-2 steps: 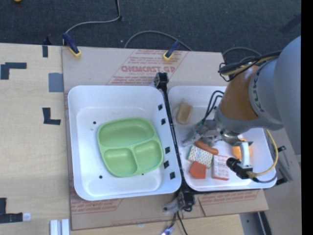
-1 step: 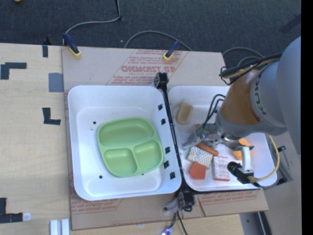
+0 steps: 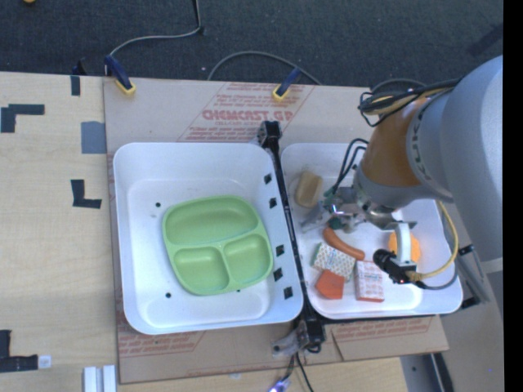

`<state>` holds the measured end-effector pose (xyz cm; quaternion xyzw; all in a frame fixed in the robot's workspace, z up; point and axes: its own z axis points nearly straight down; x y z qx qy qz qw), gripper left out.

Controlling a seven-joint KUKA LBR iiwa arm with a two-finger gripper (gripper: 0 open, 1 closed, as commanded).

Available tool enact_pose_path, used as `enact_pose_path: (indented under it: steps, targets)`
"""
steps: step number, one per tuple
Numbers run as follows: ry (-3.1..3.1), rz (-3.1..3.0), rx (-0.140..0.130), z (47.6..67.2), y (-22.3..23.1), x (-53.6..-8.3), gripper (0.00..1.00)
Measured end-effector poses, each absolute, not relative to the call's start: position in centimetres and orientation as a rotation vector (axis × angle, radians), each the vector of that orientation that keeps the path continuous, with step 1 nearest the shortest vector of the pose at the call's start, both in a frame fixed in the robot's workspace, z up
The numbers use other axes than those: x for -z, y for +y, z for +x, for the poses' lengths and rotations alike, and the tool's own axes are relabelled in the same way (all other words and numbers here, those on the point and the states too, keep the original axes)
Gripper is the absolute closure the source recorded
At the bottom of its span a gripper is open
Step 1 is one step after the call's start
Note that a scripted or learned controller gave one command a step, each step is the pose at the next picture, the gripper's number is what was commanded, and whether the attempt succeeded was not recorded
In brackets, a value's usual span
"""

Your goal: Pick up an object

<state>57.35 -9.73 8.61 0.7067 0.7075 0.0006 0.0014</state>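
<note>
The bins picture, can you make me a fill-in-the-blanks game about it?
1. The green divided plastic plate lies in the ____ shallow white bin.
2. That plate has ____ compartments.
3. The grey arm's gripper is over the ____ shallow white bin.
4. The long orange carrot-shaped toy lies in the same bin as the small ____ block.

Missing words: left; three; right; red

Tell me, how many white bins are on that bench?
2. The left bin holds a green divided plate. The right bin sits beside it, holding small items, with the arm over part of it, so some of its contents may be hidden.
</note>
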Motion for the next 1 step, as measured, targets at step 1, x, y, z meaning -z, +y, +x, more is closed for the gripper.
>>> enact_pose_path:
  steps: [1]
  targets:
    - [2.22,2.215,-0.004,56.33,-10.07,-8.65,0.0]
